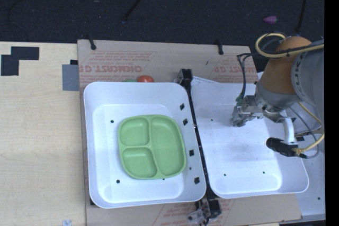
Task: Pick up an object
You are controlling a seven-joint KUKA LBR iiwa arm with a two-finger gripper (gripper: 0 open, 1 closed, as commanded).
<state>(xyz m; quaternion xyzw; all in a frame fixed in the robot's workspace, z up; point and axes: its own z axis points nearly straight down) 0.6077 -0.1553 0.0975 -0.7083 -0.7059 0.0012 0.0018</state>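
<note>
A light green divided plate point(151, 146) lies flat in the middle of the left bin point(100, 108). My gripper point(241, 116) hangs low over the upper middle of the right bin point(254, 180), just above its floor, with the grey and orange arm coming in from the right. The plate is a full bin's width to the gripper's left. I see no object between the fingers.
A small red-orange thing point(145, 79) and a bit of green sit on the cardboard just behind the left bin's back rim. A black divider point(193, 135) with clips runs between the bins. A black cable connector point(280, 146) hangs over the right bin's right side.
</note>
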